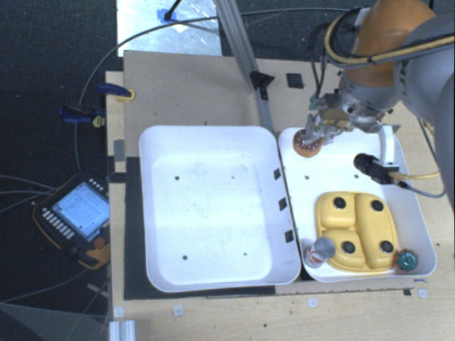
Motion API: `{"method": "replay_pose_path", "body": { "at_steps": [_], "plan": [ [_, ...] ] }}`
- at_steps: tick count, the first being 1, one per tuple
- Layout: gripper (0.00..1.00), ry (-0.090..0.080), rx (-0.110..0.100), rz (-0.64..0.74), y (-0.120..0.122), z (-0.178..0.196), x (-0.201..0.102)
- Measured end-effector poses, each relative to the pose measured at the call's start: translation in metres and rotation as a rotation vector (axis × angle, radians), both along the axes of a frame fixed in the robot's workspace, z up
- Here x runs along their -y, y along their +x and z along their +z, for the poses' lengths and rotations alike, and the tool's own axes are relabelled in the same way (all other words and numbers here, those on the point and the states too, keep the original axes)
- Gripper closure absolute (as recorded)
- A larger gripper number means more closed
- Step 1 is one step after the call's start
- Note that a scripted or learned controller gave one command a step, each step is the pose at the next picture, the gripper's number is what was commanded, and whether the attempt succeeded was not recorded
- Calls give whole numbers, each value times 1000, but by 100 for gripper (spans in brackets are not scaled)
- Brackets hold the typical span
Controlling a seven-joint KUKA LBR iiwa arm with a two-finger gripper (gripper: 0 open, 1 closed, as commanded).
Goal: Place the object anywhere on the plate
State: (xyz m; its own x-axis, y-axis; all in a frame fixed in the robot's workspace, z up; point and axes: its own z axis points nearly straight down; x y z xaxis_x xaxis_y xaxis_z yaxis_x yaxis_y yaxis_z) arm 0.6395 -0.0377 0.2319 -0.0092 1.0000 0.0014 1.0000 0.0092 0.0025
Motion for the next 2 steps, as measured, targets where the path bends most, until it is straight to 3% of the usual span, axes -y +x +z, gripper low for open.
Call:
{"method": "replay_pose_path", "body": {
  "at_steps": [2],
  "plan": [
    [100, 1, -2, 2, -22, 9, -118]
  ]
}}
